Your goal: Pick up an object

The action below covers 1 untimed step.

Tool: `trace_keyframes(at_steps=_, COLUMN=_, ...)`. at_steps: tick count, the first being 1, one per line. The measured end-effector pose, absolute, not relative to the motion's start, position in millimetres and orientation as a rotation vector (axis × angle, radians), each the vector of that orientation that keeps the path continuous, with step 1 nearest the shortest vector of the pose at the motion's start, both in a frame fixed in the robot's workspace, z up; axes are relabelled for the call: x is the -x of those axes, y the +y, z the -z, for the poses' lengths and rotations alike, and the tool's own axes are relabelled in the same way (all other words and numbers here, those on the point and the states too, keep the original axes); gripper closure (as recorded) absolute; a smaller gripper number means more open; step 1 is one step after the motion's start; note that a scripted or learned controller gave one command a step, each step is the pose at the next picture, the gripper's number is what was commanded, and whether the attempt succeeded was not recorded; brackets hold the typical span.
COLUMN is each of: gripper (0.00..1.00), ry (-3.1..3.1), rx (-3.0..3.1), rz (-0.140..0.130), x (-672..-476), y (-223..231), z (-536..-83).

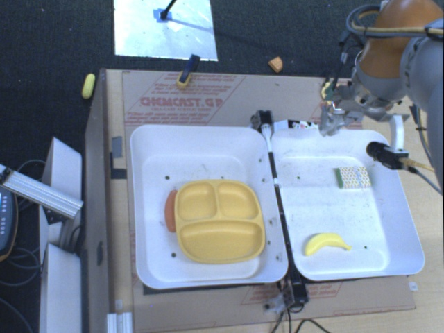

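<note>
The 2 shallow white plastic bins [208, 141] lie below the grey-and-orange arm's claw [331, 125], which hangs over the right bin's far rim — whether spread or pressed together, I cannot tell. Nothing is lifted yet: the yellow divided plastic tray [219, 220] sits far to its lower left, the curved yellow toy banana [327, 243] well below, the small speckled sponge block [354, 177] nearest — all left to grasp.

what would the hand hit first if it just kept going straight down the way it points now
Probably the far rim of the right shallow white bin. The hand points down over that bin's back edge, with nothing seen between them. Depth is unclear from this slanted view, so it could land just inside on the bare floor instead.
</note>
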<state>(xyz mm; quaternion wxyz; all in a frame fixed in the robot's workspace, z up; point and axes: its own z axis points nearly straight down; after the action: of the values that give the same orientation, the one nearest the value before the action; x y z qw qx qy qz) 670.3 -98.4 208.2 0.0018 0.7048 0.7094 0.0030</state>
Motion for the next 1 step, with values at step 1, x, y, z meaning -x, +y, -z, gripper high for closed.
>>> trace_keyframes(at_steps=1, gripper=1.0, ry=2.22, rx=-2.216, rz=-0.001, x=-651.4, y=-184.4, z=-237.3)
